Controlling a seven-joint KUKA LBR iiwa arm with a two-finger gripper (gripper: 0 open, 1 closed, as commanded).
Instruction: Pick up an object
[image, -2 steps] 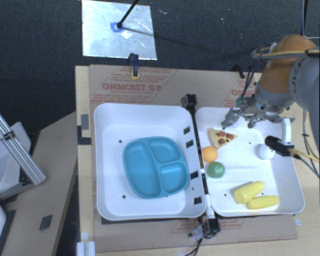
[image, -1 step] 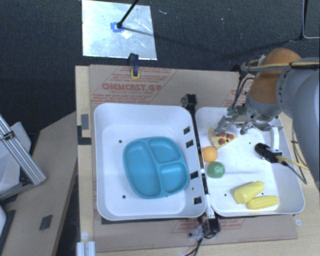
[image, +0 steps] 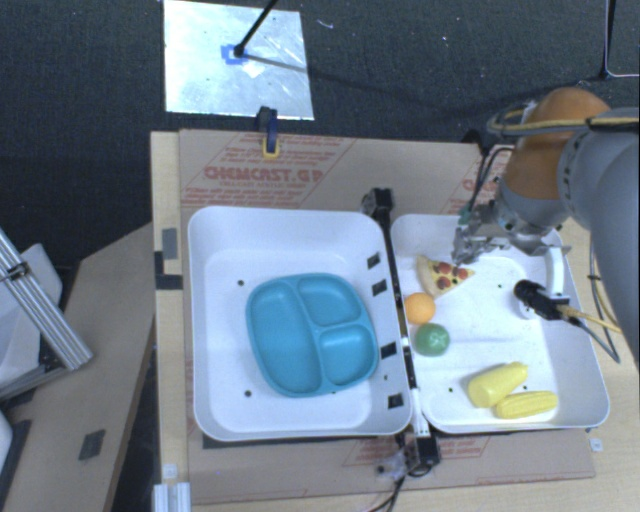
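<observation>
The right bin holds a pizza slice, an orange ball, a green ball and two yellow pieces, a chunky one and a corn cob. My gripper hangs at the bin's far side, its tips just above the right end of the pizza slice. Whether anything sits between the tips is hidden by the gripper body.
The left bin carries a blue divided plate. Black clips run along the ridge between the two bins. The grey arm covers the far right corner of the right bin.
</observation>
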